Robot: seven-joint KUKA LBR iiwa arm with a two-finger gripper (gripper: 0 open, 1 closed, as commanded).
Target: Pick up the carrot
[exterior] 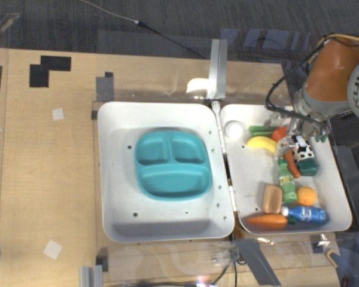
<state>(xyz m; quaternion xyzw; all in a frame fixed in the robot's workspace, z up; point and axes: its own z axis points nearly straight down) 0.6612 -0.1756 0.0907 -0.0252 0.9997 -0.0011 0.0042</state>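
Note:
In the right bin, a small orange-red piece with a green stalk, which looks like the carrot, lies near the back beside a yellow banana. My gripper hangs low over the bin just right of and in front of that piece, under the orange-banded wrist. It hides part of the items beneath it. A thin red-orange piece shows just below the gripper.
The right bin also holds a white ball, a dark green block, green pieces, a tan block, an orange ball, a blue bottle and a long orange piece. A teal divided plate lies in the left bin.

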